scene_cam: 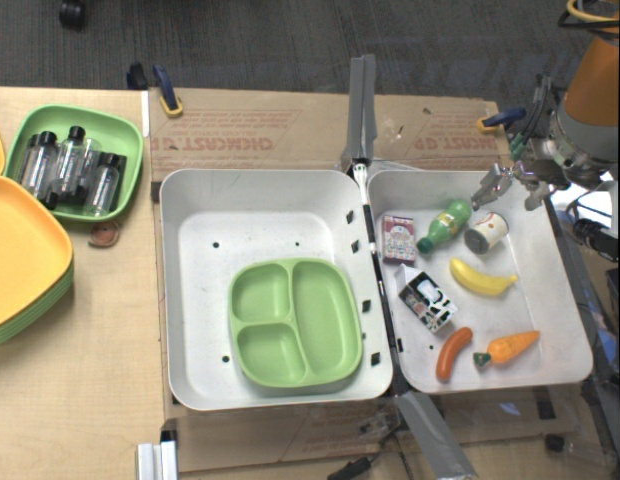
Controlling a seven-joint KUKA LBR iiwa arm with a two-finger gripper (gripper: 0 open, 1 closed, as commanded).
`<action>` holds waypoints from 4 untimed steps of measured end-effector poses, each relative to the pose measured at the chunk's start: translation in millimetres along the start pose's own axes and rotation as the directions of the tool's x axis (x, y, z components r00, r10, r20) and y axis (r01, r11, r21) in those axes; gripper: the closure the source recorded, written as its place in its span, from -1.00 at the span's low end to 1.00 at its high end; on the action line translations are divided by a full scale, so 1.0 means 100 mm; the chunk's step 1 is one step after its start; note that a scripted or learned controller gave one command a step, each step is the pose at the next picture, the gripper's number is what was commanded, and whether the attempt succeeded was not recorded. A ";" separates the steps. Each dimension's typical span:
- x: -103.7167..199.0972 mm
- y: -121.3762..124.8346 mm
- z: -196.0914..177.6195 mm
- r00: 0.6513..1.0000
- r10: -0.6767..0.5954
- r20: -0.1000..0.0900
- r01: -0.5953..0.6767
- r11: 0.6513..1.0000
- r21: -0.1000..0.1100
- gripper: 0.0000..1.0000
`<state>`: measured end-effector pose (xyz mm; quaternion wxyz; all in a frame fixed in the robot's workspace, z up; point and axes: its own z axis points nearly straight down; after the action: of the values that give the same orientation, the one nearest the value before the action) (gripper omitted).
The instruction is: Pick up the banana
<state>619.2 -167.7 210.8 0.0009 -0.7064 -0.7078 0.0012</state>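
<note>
The arm waited at the top of the right bin, and the banana lay loose on the bin floor.

The banana (481, 278) lay in the right bin (565, 298), about in the middle, flat on its side with room around it. It looked easy to reach from above because nothing touched it. A small white cup (487, 231) lay just above it, and a green bottle (444, 225) lay to the left of the cup. A carrot (507, 349) and a red sausage (452, 353) were lower down, apart from the banana. The left bin (190, 268) held a green tray (293, 322). The gripper (510, 183) hung over the top edge of the right bin, near the cup. Its fingers (490, 186) looked spread apart, with nothing between them. It did not touch the banana. It probably had to move down and toward the banana next.
</note>
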 end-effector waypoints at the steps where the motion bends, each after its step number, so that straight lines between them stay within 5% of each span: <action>1: -0.01 0.00 -0.09 1.000 -0.002 0.001 0.002 1.000 0.001 1.00; 2: -0.39 0.00 0.81 0.992 -0.126 0.005 0.126 0.992 -0.011 1.00; 3: -0.38 -0.85 1.20 0.998 0.059 -0.001 -0.059 0.998 -0.001 1.00; 4: -0.09 -0.30 1.19 1.000 -0.016 0.000 0.016 1.000 -0.002 1.00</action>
<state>588.8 -176.3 91.5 0.0004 -0.7007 -0.7134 0.0003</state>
